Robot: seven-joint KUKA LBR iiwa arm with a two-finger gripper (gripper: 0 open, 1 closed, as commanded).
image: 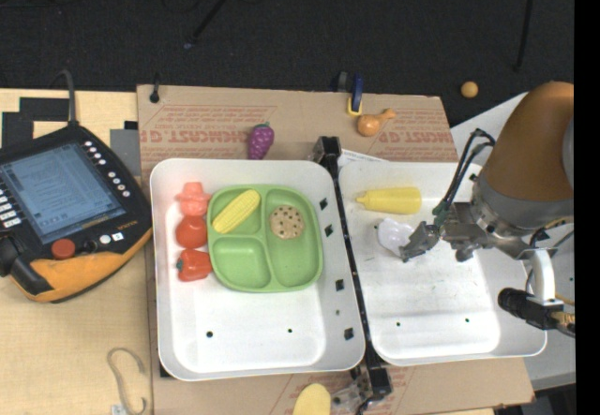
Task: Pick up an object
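Note:
My gripper [439, 249] hangs low over the right bin [441, 329], near its middle, with the grey arm and its orange band coming in from the right. Its two dark fingers stand apart, open, with only bare bin floor between them. The left fingertip [412, 250] is right next to a small clear-white crumpled object [393, 234]. A yellow squash-like toy [389, 200] lies just beyond that, near the bin's far wall.
The left bin [244, 338] holds a green divided plate [246, 265] with a corn cob [233, 210] and a cookie [287, 222], plus pink and red toys [191, 233] at its left. Purple grapes [261, 140] and an orange gourd [373, 122] lie on the cardboard behind. A teach pendant [61, 207] sits far left.

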